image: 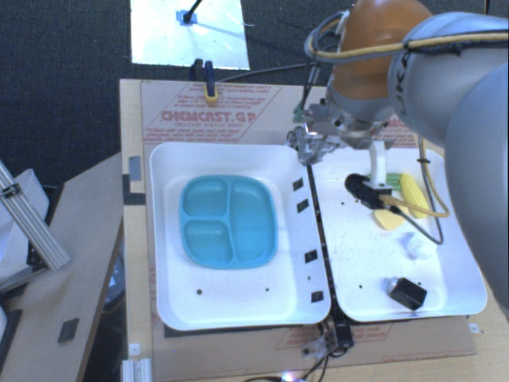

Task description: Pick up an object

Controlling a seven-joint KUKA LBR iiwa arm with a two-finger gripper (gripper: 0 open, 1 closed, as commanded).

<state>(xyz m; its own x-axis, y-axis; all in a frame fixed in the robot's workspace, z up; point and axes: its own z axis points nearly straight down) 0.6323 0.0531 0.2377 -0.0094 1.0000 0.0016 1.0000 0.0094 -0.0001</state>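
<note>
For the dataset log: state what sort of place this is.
Likely a robotics lab test bench: a KUKA arm with cabling reaches over two white bins, which sit on a cardboard sheet and hold a blue divided tray and small objects.

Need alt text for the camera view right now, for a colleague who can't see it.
The gripper hovers over the top of the seam between two white bins. The left bin holds a blue divided plate; the right bin holds a yellow object and a black block.

A light-blue divided tray lies in the white left bin, while right of it lie a yellow piece and a black block.
</note>
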